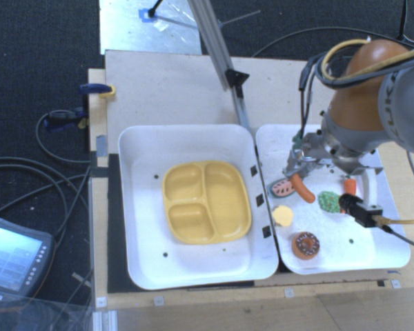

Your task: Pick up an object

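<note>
My gripper (294,164) hangs over the upper left part of the right bin (393,254). Just below it lie a watermelon slice (283,187) and an orange sausage (304,189), side by side. The gripper's tip is close above them, and I see nothing held in it. Further right are a green leafy piece (329,201) and an orange carrot (350,185), partly under the arm. A pale yellow piece (283,216) and a chocolate donut (306,245) rest nearer the bin's front.
The left bin (141,254) holds a yellow divided plate (207,202) in its middle. A raised rim with black clips (261,200) separates the two bins. A slanted metal pole (214,40) crosses the back of the bench.
</note>
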